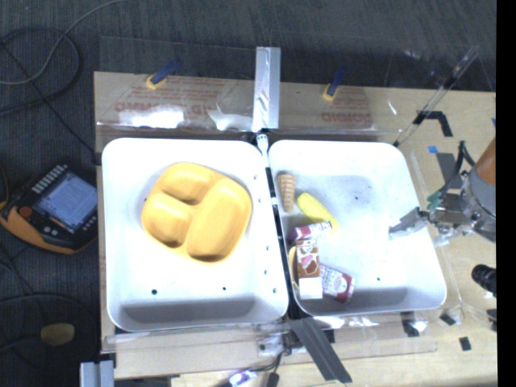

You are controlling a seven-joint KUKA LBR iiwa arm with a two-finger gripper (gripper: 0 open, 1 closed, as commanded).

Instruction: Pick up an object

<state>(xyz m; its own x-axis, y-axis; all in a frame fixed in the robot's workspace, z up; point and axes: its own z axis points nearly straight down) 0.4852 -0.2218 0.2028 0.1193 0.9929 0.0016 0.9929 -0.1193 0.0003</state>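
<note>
In the right bin (379, 161), along its left side, lie a tan ridged cone (286, 189), a yellow banana-shaped piece (315, 208), a small red and white packet (310, 232), a brown and white carton (308, 266) and a red pouch (338, 284). My gripper (409, 223) reaches in over the right rim of this bin, low and pointing left. It is well to the right of all these objects, and nothing shows in it. The grey wrist (468, 208) sits just outside the rim.
The left bin (121, 297) holds a large yellow three-compartment dish (197, 210). A metal strip (267, 87) stands behind the divide between the bins. A handheld controller (56, 206) lies on the floor to the left. Brackets and cables (439, 123) crowd the bench's right side.
</note>
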